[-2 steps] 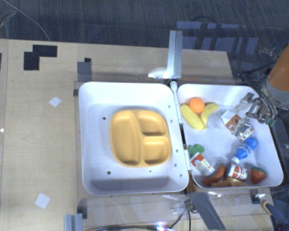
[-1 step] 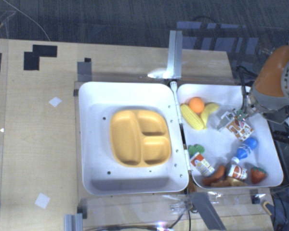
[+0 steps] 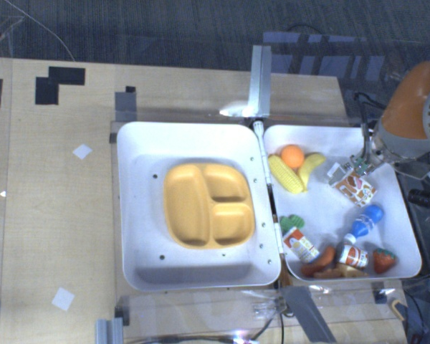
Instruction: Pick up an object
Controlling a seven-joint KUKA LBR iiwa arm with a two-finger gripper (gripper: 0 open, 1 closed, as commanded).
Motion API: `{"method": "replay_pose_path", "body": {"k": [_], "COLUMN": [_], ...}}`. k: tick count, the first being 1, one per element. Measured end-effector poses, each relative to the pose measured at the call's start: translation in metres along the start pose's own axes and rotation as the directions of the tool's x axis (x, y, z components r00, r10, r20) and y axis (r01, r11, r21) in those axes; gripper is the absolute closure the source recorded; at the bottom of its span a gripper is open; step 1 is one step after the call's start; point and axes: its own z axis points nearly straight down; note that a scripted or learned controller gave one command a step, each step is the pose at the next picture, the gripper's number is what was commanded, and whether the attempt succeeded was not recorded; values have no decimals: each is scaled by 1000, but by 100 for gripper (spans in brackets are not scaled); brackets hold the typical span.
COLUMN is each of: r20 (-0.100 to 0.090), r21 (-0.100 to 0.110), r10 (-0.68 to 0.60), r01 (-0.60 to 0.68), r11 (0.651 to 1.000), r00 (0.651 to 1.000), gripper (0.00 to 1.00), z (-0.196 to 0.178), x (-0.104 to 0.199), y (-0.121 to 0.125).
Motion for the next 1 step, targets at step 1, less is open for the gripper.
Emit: {"method": "replay_pose_path", "body": {"k": [1], "r20": [-6], "r21": [7], "r10": [314], "r01": [-314], "r11": [949], "r00": [949], "gripper": [100], "z": [-78], "x": [1], "y": [69]}}
